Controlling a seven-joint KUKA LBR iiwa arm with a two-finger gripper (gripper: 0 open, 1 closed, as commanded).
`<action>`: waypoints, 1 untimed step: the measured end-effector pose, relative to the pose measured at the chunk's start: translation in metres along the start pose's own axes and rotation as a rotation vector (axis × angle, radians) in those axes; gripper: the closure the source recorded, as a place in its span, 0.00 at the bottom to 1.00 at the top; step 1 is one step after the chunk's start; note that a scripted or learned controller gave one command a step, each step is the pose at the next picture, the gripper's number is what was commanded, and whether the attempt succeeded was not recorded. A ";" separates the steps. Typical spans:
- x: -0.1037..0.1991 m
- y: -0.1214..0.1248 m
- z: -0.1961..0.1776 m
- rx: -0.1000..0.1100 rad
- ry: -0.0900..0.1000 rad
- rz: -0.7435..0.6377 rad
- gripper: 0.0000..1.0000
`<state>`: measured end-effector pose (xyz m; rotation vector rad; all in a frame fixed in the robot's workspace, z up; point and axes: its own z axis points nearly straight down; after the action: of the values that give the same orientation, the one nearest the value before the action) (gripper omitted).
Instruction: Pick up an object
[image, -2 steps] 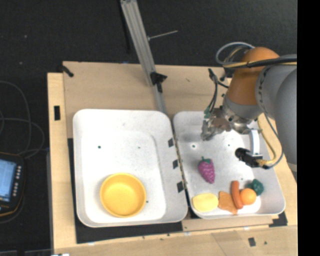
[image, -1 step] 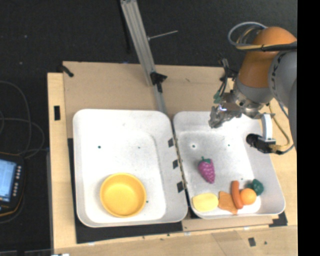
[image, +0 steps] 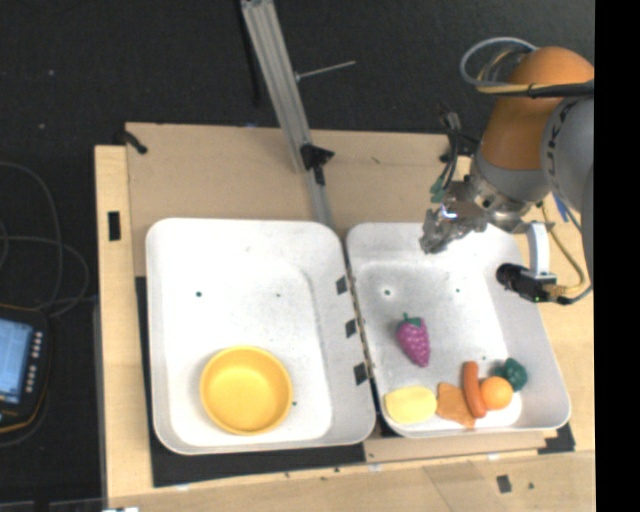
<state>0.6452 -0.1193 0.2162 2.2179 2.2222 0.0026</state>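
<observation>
We see the candidate objects in the right white bin (image: 530, 330): a purple toy grape bunch (image: 414, 339) near its middle, and a pale yellow piece (image: 410, 404), an orange carrot (image: 472, 388), an orange fruit (image: 496, 392) and a dark green piece (image: 514, 373) along its near edge. The two-finger gripper (image: 437, 237) hovers over that bin's far edge; we cannot tell how it is set. A yellow plastic bowl (image: 246, 390) sits in the left white bin (image: 200, 260).

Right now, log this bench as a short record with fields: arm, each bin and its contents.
arm: gripper above the far edge of the right bin, apart from every item
left bin: yellow bowl in its near part
right bin: purple grape bunch near the middle; yellow piece, carrot, orange fruit and dark green item clustered along the near edge
held: nothing seen between the fingers
</observation>
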 end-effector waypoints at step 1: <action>0.060 -0.002 -0.005 0.002 0.002 -0.005 1.00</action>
<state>0.6427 -0.0591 0.2216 2.2140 2.2296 0.0029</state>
